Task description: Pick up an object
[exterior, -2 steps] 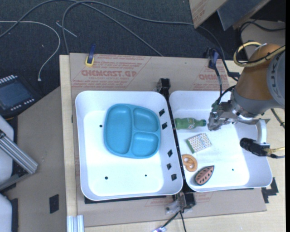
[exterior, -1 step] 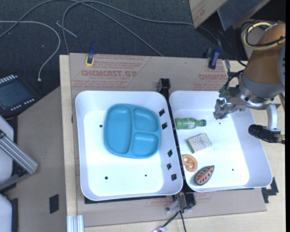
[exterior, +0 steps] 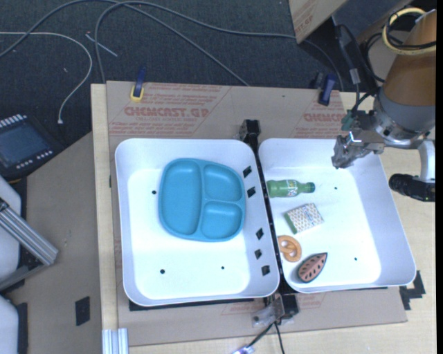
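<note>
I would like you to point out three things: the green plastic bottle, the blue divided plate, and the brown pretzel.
Green plastic bottle (exterior: 290, 187), camera view, on the middle of its body.
Blue divided plate (exterior: 202, 199), camera view, on the ridge where its compartments meet.
Brown pretzel (exterior: 289, 247), camera view, on its twisted middle.

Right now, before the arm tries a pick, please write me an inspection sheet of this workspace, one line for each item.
Surface: cardboard-covered bench bearing left bin and right bin.
Job's things: in the right bin, green bottle lying down, checkered packet, pretzel, brown oval piece.
Clutter: blue divided plate in the left bin.
Grippers: gripper above the right bin's far edge, holding nothing visible.
Cables: white cables on the dark floor; black cable by the arm.
Surroundings: small screen, metal rail, cardboard box.
</note>
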Action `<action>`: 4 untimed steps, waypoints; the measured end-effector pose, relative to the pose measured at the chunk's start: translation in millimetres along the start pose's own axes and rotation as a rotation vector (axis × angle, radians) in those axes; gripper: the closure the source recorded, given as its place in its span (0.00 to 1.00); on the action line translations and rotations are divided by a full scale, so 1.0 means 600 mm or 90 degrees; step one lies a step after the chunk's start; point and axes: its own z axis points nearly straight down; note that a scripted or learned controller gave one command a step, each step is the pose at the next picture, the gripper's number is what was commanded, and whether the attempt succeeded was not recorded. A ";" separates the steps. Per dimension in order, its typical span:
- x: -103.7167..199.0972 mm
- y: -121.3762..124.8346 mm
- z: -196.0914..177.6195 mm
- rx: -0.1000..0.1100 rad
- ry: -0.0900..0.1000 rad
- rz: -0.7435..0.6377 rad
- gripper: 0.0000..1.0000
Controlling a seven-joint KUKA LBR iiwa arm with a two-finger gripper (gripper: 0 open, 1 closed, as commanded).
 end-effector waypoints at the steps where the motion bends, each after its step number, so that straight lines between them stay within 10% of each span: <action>1: 0.083 0.002 0.000 0.004 0.002 -0.002 1.00; 4: 0.321 -0.049 0.040 0.007 0.002 -0.001 1.00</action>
